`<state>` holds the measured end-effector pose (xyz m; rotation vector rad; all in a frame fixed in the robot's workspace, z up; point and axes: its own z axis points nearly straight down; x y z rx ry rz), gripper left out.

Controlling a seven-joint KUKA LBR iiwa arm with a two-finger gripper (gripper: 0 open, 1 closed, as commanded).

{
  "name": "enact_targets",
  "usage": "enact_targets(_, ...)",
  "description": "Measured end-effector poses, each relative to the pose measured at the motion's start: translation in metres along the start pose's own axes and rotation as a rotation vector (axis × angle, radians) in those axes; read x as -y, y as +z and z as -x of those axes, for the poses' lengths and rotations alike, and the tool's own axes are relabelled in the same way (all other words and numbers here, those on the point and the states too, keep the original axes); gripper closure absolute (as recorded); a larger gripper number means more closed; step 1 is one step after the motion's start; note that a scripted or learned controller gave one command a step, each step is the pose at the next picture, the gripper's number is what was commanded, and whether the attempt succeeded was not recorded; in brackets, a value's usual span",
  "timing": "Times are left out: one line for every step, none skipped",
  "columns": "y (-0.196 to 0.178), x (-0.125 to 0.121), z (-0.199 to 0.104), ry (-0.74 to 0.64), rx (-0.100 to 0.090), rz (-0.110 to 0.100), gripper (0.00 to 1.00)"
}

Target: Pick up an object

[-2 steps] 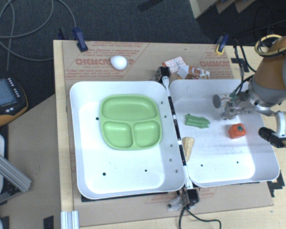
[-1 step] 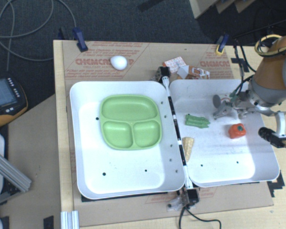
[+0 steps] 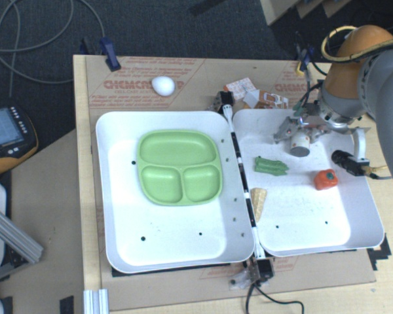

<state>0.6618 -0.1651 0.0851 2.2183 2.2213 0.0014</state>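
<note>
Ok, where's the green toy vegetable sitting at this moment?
In the right bin, near its left wall: the green vegetable lies above the cone-shaped piece, left of the red-orange toy.

One camera sits fixed above the bench (image 3: 183, 77), looking down at a slant from some way off. It takes in both white bins (image 3: 118, 195), side by side, and dark floor toward twelve o'clock. The arm (image 3: 367, 64) enters from two o'clock.
</note>
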Motion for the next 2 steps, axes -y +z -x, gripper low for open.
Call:
enact_targets(-0.011, -0.001, 0.0, -0.001, 0.002, 0.003, 1.0)
enact_targets(-0.059, -0.006, -0.067, 0.0, 0.0, 0.001, 1.0)
